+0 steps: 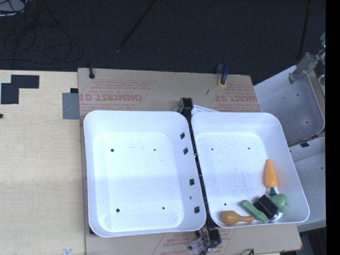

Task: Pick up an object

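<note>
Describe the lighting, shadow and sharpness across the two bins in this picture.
Camera view: the left bin has a dimmer upper floor and a brighter band lower down; the right bin is lit evenly; the carrot and the other toys in its near right corner look soft, with little detail; the background beyond the bench is nearly black.

left bin open, toys crowd right bin corner

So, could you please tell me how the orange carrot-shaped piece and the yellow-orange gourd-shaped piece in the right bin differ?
The carrot-shaped piece is a brighter orange; the gourd-shaped piece is a duller yellow-orange. The carrot-shaped piece lies lengthwise along the bin's right wall and tapers to one end; the gourd-shaped piece lies crosswise by the near wall, with a round bulb and a thin neck. The carrot-shaped piece lies apart, while the gourd-shaped piece's neck meets the green piece. Both lie in the right bin.
</note>
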Tool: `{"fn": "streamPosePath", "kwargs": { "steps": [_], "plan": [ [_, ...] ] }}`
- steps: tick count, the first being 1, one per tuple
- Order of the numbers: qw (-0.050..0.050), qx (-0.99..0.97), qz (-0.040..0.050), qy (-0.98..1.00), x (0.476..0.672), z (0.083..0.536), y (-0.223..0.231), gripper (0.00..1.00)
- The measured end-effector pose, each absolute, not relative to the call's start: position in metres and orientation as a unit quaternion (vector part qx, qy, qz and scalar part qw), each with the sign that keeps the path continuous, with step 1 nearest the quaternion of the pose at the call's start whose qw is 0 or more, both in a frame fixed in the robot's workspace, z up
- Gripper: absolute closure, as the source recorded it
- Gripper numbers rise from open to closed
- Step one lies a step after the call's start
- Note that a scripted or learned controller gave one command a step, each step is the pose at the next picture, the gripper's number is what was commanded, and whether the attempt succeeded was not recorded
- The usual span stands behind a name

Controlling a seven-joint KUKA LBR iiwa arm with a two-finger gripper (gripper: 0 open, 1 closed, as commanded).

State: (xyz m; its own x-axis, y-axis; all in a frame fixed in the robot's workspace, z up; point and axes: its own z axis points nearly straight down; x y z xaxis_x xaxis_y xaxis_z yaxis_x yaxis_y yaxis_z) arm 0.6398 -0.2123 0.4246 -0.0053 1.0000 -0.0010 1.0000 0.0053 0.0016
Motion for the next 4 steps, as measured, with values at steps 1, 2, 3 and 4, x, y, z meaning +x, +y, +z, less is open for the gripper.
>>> {"fn": "streamPosePath", "kwargs": {
  "steps": [1, 2, 3, 4],
  "plan": [
    [0.001, 0.708, 0.0004, 0.706, 0.582, 0.484, -0.214, 0.0],
    [0.001, 0.705, 0.0008, 0.709, 0.562, 0.541, -0.163, 0.0],
    [0.002, 0.706, -0.0003, 0.708, 0.647, 0.537, -0.19, 0.0],
    [-0.002, 0.706, -0.0012, 0.708, 0.61, 0.537, -0.167, 0.0]
  ]
}}
